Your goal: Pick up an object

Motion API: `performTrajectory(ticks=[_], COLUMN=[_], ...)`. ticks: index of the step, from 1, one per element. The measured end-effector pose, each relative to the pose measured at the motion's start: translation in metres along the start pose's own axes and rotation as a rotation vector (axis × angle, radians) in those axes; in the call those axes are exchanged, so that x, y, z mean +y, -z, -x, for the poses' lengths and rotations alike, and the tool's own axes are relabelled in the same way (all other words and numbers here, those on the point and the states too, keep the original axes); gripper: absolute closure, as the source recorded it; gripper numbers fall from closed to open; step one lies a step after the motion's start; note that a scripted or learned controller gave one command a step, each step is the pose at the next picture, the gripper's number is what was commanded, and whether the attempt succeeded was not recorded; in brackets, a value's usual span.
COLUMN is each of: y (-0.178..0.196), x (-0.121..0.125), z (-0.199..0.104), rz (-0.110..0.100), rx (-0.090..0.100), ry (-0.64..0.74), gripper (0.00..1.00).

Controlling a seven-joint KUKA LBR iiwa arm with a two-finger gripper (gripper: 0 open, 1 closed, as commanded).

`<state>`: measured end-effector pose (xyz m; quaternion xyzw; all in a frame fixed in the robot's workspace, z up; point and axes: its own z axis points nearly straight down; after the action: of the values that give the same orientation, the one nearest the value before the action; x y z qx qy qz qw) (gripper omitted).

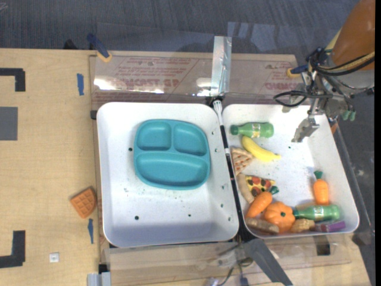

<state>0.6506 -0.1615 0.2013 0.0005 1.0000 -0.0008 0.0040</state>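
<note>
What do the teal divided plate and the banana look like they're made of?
Teal divided plate: probably molded plastic, one even colour, rounded compartment ridges, soft sheen. Banana: likely a plastic toy, uniformly yellow and smooth, though rubber can't be excluded.

Wooden bench point(41, 159) stands on grey carpet point(178, 5).

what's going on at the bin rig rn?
The KUKA arm's gripper hangs over the upper part of the right bin, holding nothing visible. Toy food sits below it: a green bottle, a banana, carrots and a pizza slice. The left bin holds a teal divided plate.
</note>
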Motion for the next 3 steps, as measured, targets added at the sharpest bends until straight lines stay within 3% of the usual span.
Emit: performTrajectory(ticks=[1, 2, 3], y=[-0.103, -0.111, -0.111], x=[0.023, 0.06, 0.061], z=[-0.047, -0.058, -0.068], rz=[0.0, 0.0, 0.0], rx=[-0.004, -0.006, -0.006], ry=[-0.052, -0.169, -0.216], gripper=[0.0, 0.0, 0.0])
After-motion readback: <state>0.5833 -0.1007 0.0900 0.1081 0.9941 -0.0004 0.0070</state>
